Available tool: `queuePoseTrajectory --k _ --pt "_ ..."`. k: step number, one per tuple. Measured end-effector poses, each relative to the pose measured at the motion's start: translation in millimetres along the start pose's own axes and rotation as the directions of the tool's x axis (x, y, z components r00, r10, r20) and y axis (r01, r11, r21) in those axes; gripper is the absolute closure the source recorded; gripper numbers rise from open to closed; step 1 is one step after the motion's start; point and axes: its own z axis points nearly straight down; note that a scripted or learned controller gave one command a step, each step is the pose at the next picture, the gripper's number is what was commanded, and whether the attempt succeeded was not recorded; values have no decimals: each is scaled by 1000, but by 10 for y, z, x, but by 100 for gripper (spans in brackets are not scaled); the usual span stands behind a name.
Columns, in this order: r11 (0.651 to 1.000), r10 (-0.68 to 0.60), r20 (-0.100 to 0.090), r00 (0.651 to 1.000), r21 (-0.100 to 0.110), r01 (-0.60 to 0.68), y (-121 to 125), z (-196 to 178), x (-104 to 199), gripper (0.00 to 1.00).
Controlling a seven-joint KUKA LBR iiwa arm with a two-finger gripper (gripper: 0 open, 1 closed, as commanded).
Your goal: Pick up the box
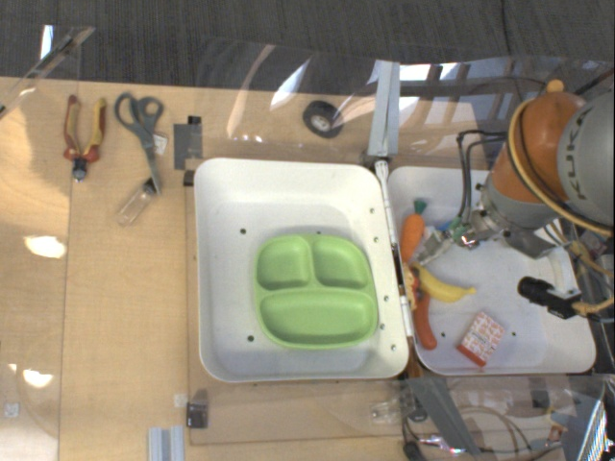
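- A pale wooden bench point(106, 286) carries two shallow white bins side by side, and a dark ribbed floor runs along the far edge of the view
- The left bin point(221, 209) holds a green divided tray point(315, 291) with three compartments
- On the bare bench to the left lie red-handled pliers point(82, 134) and grey scissors point(142, 128); a roll of black tape point(323, 118) sits just behind the bins
- The right bin point(567, 349) holds a carrot point(411, 236) against its left wall, a banana point(444, 286) just beside it, and a thin red item point(423, 327) along the same wall
- The box point(482, 337), small with a red-and-white pattern, lies flat near the bin's front edge, tilted at an angle
- The grey arm with its orange band point(540, 147) reaches in from the right; the gripper point(444, 243) hangs low over the bin's left part, near the carrot and banana
- The box lies well apart from the gripper, toward the front and right of it
- Whether the gripper is spread or closed cannot be told, and nothing is seen held in it
- Letters on the arm's casing are cut off at the edge; the print on the box is too small to read
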Motion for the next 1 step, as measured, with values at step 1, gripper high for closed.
queuePoseTrajectory --k 1 --pt "959 285 2 959 1 -285 360 355 -786 0"
